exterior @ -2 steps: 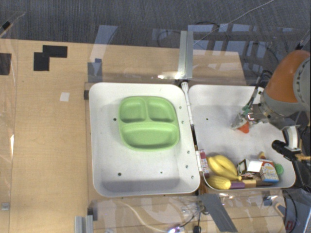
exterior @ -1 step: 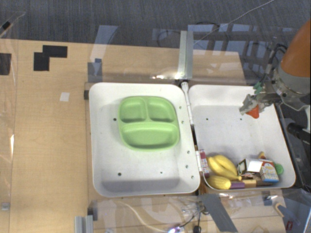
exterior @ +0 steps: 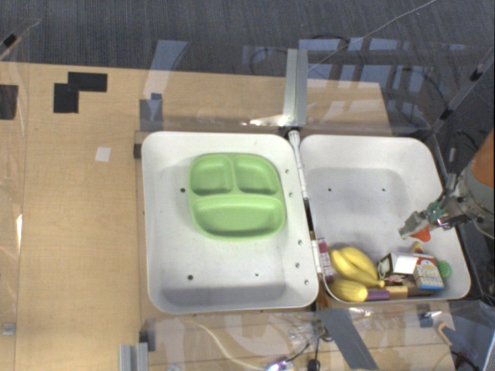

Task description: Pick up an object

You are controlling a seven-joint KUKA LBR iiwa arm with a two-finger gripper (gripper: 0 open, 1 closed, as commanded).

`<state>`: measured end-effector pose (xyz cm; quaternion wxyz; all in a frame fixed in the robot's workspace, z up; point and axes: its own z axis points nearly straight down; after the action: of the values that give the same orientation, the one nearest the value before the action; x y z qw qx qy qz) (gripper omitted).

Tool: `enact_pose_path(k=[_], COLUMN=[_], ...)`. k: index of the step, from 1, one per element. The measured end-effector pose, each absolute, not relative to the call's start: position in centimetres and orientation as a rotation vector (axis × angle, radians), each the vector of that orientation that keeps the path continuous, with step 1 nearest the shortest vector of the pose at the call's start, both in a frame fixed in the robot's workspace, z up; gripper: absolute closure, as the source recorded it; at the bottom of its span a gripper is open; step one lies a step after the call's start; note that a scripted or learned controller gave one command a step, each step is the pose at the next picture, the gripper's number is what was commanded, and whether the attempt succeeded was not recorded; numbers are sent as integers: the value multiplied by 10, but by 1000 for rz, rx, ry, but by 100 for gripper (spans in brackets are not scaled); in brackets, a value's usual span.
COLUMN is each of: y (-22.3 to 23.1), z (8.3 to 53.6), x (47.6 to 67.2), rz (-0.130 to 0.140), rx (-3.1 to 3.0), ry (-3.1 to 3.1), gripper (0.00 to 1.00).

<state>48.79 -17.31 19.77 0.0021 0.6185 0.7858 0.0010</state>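
Note:
My gripper hangs low over the right side of the right bin, reaching in from the right edge. A small orange piece lies just below it, with the gripper too small here to tell if they touch. A pile sits in that bin's front corner: two yellow bananas, a white card, a small orange-and-white box, a green ball and a brown stick. The gripper is a little above and to the right of this pile.
A green divided plate lies in the left bin. A metal divider separates the two bins. Clear panels and a metal post stand behind the bins. Bare wooden bench stretches to the left.

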Motion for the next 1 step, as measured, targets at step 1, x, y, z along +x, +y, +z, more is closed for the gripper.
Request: enact_pose_path(k=[1], y=[-115], z=[204], x=[488], rz=[4], rx=[1866], ry=[2523], gripper=[100])
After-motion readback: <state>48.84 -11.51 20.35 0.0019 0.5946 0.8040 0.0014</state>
